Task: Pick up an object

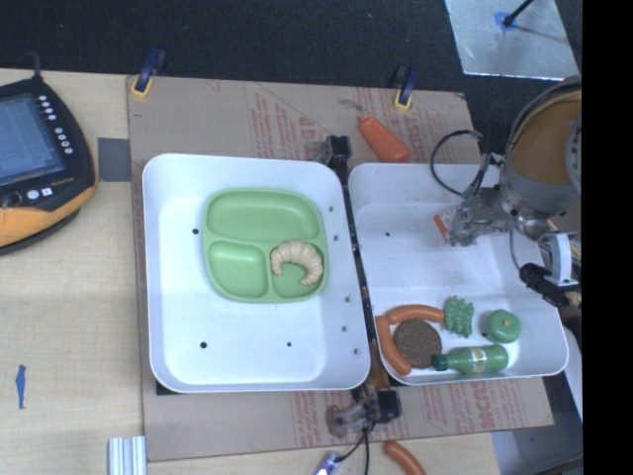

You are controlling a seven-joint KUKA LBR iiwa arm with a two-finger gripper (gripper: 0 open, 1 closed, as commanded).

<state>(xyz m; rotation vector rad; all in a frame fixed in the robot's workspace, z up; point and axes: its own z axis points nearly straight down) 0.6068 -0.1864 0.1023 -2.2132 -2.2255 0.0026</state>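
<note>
My gripper (pixel 462 229) is down in the upper part of the right white bin (pixel 396 191), its grey arm with the orange band reaching in from the right. A small orange-red piece (pixel 440 225) shows just at its left side; whether it is held I cannot tell. Along the bin's front lie an orange sausage (pixel 401 317), a brown round patty (pixel 417 341), a green bottle (pixel 473 361), a green leafy piece (pixel 458 315) and a round green fruit (pixel 501 326), all well below the gripper.
The left white bin (pixel 178 295) holds a green divided plate (pixel 232 260) with a croissant (pixel 298 261) on it. An orange carrot (pixel 383 139) lies on the cardboard behind the bins. A tablet pendant (pixel 35 166) sits far left. Another orange piece (pixel 406 456) lies at the front edge.
</note>
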